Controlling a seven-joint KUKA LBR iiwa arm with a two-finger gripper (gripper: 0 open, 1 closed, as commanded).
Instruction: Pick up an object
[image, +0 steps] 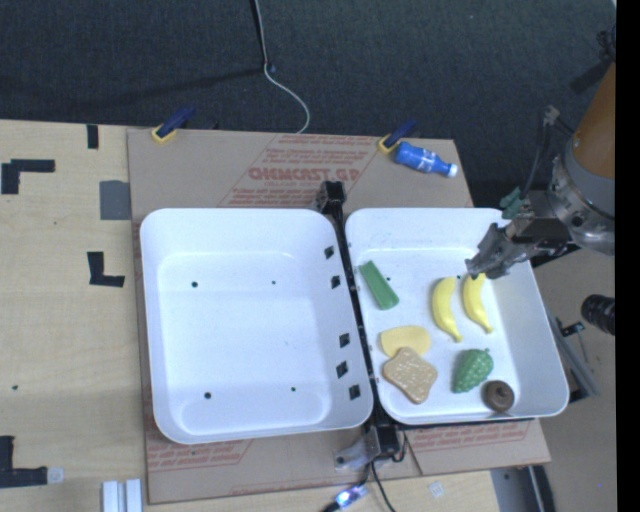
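The right bin (420, 232) holds a green stick-shaped piece (379, 285), two yellow bananas (444, 308) (477, 302), a pale yellow slice (405, 340), a tan toast-like piece (410, 374), a green bumpy fruit (471, 370) and a small brown round object (497, 396). My gripper (484, 262) hangs over the bin's right side, just above the top end of the right banana. Nothing shows between its fingers.
The left bin (160, 240) sits beside the right one on a cardboard sheet. A blue bottle (424, 159) lies on the cardboard behind the right bin. Blue-yellow clips (172, 123) hold the cardboard's back edge. A thin cable (285, 90) runs in from the back.
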